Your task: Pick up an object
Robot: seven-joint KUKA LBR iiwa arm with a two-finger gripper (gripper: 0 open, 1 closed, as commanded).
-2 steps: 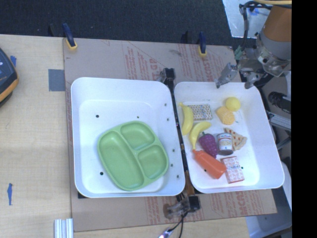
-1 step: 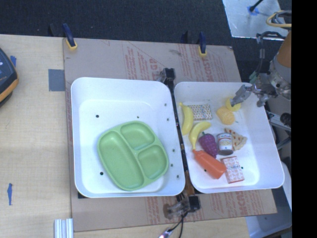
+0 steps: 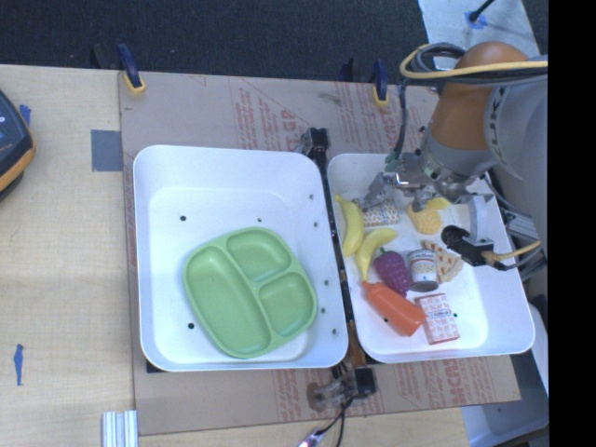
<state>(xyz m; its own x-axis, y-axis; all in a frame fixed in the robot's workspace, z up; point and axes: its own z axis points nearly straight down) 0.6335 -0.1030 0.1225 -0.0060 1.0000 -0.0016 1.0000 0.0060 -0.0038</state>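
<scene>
Gripper at the right bin's far edge, its state unclear; crowded toys could spoil its pick

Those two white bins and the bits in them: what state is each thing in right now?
Left bin: holds one green tray.
Green tray: lying flat, compartments up.
Right bin: crowded with toy food.
Bananas: lying side by side near the left wall.
Purple grapes: lying loose, untouched.
Orange carrot: lying flat at the front.
Red box: lying flat beside the carrot.
Tool: low over the back of the right bin.
</scene>
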